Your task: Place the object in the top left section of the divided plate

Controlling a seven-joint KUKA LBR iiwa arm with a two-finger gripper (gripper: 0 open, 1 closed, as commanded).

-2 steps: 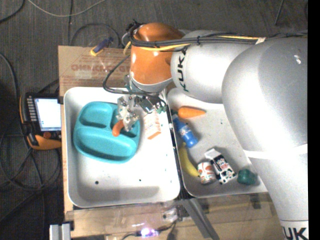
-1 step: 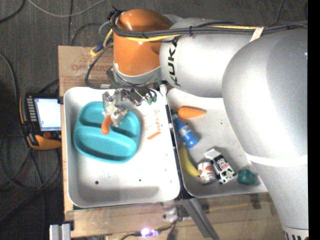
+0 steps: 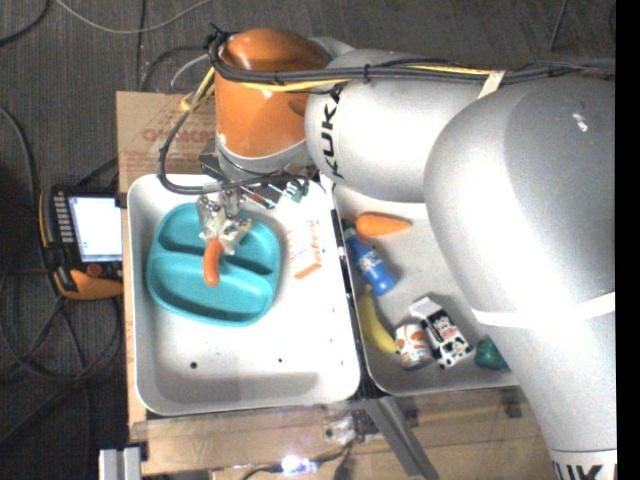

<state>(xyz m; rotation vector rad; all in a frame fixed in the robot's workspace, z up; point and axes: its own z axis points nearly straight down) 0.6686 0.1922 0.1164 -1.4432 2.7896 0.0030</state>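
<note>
A teal divided plate (image 3: 180, 288) lies in the left bin (image 3: 240, 368). A small orange sausage-shaped object (image 3: 212, 262) rests near the plate's middle, about on the ridge between its sections, pointing up and down in the view. My gripper (image 3: 223, 232) hangs directly over the object's upper end, just above the plate's upper half. Its fingers are spread wider than the object and nothing sits between them. The orange wrist band (image 3: 262, 88) and the grey arm cover the bin's far edge.
The right bin (image 3: 440, 383) holds an orange carrot (image 3: 383, 225), a blue bottle (image 3: 372, 266), a yellow banana (image 3: 375, 328), a small can (image 3: 411, 343), a white carton (image 3: 446, 336) and a teal piece (image 3: 488, 353). A handheld screen (image 3: 88, 230) sits left of the bins.
</note>
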